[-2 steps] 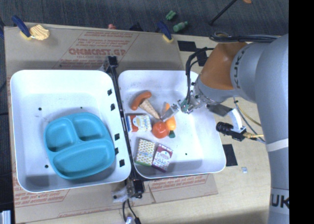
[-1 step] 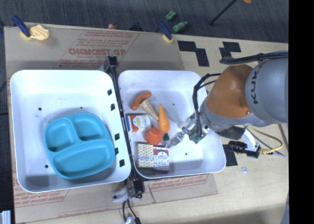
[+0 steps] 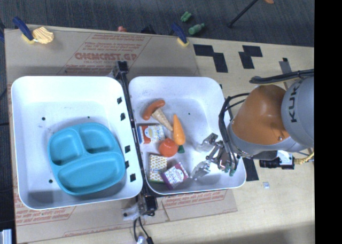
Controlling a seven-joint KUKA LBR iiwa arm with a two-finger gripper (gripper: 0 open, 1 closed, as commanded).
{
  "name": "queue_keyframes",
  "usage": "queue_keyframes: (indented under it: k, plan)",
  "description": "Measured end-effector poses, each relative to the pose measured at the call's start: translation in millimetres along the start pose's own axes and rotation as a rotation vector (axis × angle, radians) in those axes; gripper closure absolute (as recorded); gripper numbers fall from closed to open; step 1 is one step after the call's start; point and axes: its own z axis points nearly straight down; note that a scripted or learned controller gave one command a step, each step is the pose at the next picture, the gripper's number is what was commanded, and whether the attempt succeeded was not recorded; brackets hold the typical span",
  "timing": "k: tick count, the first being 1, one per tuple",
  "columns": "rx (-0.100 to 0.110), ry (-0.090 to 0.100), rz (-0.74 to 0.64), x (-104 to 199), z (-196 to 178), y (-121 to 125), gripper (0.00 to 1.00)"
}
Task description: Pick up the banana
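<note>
Gripper fingers are standing spread, holding nothing, hovering by the right bin's bare right edge.

From my remote seat the arm is pretty chunky: grey shell with white KUKA lettering, plus a big rounded orange band above the wrist. Black cables loop around that orange part. The gripper is shiny bare metal with coloured wires tucked behind it.
</note>
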Motion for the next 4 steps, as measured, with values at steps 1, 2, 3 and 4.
queue_keyframes:
  k: [1,2,3,4]
  plan:
    - [-0.001,-0.005,0.084,-78,-1,131,0.0]
    - [0.0,-0.002,-0.026,-20,0,132,0.0]
    - [0.002,-0.004,-0.028,-21,-11,132,1.0]
    - [0.011,-0.016,-0.535,-2,-3,127,1.0]
